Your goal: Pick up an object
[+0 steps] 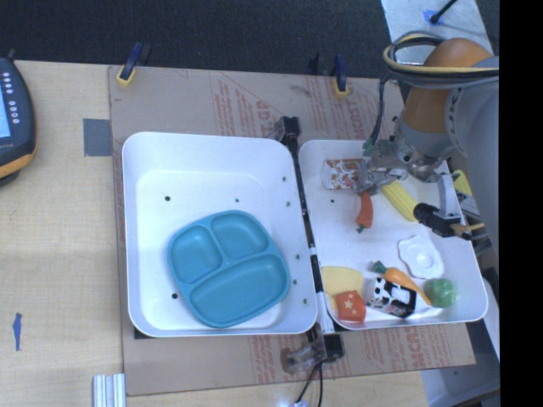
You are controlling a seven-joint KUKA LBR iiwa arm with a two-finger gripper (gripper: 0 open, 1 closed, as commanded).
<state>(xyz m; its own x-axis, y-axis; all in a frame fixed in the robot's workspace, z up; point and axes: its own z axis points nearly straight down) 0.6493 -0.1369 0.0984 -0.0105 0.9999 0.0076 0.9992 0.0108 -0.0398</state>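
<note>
I see my tool [371, 179] low in the right white bin [475, 312], just above a small orange-red carrot-shaped toy [364, 212], beside a yellow corn cob [397, 198]. A blue divided plastic plate [227, 267] lies in the left white bin [144, 159].

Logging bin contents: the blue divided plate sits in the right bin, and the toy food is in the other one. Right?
Not quite. The camera view shows the blue divided plate in the left bin. The toy food, such as the corn, lies in the right bin.

2 white bins [136, 227], 1 blue plate [227, 267], 1 corn cob [399, 198], 1 fried egg [421, 256]
</note>
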